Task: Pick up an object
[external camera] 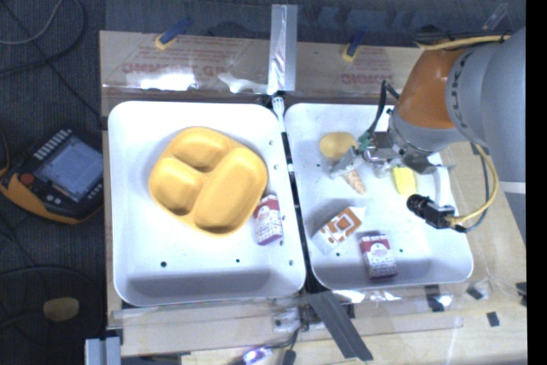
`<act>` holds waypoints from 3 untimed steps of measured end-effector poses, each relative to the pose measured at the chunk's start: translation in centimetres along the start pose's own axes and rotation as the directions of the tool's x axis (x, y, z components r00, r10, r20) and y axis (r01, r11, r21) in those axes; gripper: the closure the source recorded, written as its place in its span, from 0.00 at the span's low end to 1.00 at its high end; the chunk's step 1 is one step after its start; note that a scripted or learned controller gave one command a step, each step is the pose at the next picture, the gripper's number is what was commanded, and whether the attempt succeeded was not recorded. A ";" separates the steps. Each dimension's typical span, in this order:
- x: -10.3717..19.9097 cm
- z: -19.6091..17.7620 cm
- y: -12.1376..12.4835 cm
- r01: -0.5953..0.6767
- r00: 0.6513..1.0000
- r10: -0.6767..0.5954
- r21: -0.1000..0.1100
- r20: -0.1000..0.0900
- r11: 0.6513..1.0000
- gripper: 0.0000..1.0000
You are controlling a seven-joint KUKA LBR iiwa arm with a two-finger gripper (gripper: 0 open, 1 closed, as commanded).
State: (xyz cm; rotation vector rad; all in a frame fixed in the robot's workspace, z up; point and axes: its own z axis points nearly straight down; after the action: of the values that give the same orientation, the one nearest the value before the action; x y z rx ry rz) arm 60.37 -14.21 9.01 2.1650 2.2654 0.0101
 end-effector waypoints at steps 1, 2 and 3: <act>0.1 -1.2 0.2 0.000 1.000 0.000 -0.005 -0.002 1.000 1.00; 8.8 -11.4 -0.5 0.035 0.999 -0.035 0.011 -0.002 0.999 1.00; 9.0 -12.2 -0.4 0.038 0.999 -0.038 0.012 -0.005 0.999 1.00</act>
State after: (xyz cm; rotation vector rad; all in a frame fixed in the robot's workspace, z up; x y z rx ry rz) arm 59.42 -5.19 21.21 2.1295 2.3145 0.0008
